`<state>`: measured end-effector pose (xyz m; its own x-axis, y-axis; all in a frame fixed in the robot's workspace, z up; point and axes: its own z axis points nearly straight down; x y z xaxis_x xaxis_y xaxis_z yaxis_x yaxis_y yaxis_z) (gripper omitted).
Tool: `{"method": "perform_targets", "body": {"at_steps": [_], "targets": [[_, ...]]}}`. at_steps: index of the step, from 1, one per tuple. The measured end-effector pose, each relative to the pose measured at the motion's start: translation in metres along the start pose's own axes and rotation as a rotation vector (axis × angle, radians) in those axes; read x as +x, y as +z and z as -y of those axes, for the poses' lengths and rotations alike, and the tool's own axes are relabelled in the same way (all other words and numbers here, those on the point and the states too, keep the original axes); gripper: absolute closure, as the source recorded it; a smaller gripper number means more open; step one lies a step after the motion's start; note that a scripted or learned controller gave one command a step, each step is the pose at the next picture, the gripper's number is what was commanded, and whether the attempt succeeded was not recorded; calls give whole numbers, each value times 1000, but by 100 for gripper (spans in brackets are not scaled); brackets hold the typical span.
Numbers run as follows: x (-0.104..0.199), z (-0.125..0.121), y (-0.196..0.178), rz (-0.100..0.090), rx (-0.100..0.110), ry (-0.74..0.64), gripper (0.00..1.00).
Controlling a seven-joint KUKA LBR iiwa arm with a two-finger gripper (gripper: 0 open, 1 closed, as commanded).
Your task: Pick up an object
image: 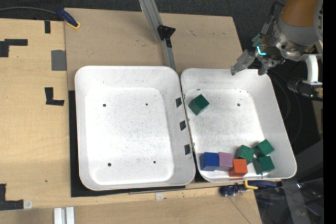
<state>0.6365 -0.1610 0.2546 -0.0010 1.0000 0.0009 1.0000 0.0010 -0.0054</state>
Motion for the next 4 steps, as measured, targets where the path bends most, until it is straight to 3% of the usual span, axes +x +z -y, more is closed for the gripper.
{"method": "perform_targets", "body": {"at_steps": [1,3,4], "targets": [[0,-1,-3,2,-4,-1,0],[5,8,124,0,3,-1,0],[7,9,166,1,1,-1,0]]}}
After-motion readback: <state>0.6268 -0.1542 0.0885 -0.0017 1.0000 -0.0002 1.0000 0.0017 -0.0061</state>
